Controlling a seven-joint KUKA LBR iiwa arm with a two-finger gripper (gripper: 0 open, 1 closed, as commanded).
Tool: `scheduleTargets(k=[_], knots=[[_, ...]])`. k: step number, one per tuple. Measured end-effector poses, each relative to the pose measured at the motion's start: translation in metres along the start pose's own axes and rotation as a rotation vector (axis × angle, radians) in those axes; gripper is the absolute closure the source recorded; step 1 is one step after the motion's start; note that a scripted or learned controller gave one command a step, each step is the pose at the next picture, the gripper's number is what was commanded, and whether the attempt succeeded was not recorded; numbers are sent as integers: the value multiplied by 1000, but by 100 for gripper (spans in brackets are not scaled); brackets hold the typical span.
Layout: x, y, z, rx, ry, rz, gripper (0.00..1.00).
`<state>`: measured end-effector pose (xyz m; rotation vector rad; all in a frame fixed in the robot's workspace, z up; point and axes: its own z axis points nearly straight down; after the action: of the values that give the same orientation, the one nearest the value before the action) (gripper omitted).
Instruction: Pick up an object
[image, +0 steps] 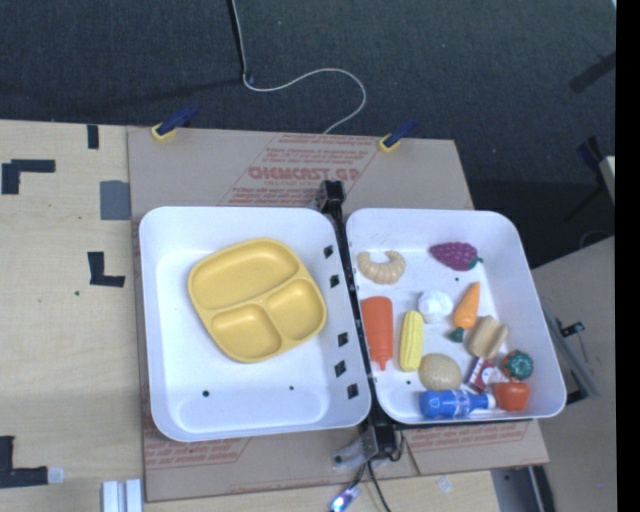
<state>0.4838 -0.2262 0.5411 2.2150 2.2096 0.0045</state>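
Two white bins sit side by side on the surface (60, 300). The left bin (170, 400) carries a yellow divided plate (257, 298). The right bin (520, 250) carries the toy foods: a croissant (382, 266) at its 11 o'clock, purple grapes (455, 255) at 1 o'clock, a long orange carrot (377, 330) beside a corn cob (411, 340), a small carrot (466, 305), a potato (440, 371), a blue bottle (452, 403) at 6 o'clock and a tomato (512, 395). The tool's state cannot be told. Red print on the cardboard sheet (300, 170) under the bins reads roughly "CHEMCAST GP".
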Motion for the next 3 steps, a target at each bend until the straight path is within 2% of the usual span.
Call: scheduleTargets(k=[1, 3], knots=[[2, 1, -5, 9, 3, -2, 100], [3, 0, 36, 12, 6, -2, 100]])
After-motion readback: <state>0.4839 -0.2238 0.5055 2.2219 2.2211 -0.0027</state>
